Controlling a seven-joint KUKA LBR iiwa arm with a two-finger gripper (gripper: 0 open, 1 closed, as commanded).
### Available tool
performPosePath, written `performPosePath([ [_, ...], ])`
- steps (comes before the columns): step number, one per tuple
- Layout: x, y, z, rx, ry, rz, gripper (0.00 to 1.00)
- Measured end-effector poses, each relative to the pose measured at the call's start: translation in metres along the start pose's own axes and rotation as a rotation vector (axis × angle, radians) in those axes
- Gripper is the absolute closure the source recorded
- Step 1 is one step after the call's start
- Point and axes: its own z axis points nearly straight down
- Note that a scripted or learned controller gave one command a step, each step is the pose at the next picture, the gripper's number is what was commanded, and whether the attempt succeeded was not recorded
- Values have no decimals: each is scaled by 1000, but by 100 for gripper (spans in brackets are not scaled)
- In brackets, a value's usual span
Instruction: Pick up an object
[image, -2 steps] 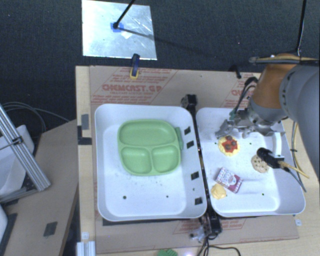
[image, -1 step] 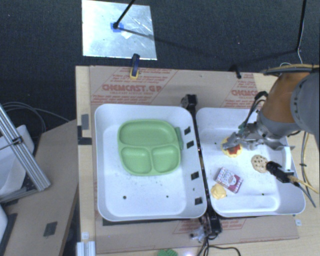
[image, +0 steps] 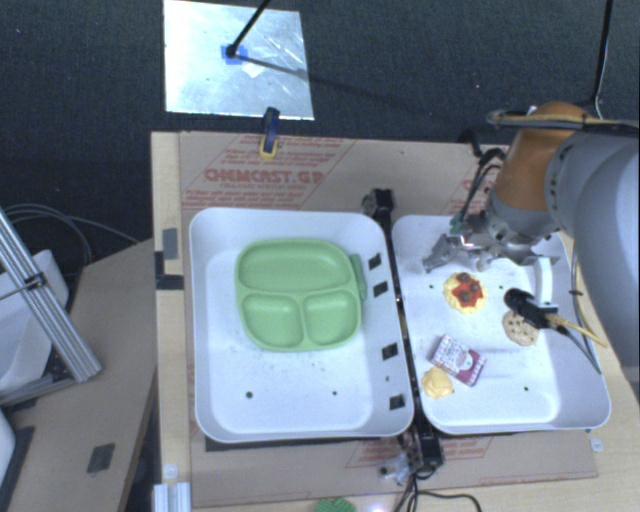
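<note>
Bench board (image: 335, 158), "CHEMCAST GP" lettering (image: 264, 175)

Two shallow white bins, left (image: 200, 300) and right (image: 560, 400), sit side by side on a brown, red-lettered board (image: 300, 170) covering the tabletop (image: 165, 190), a blue-and-yellow clamp (image: 270, 132) at its far edge.

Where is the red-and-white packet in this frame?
In the camera view, the red-and-white packet lies low and left in the right bin, just above the yellow piece and below the pizza toy.
</note>
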Motion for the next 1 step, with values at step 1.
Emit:
performPosePath([
  [1,-48,-18,1,5,-3,9,0],
])
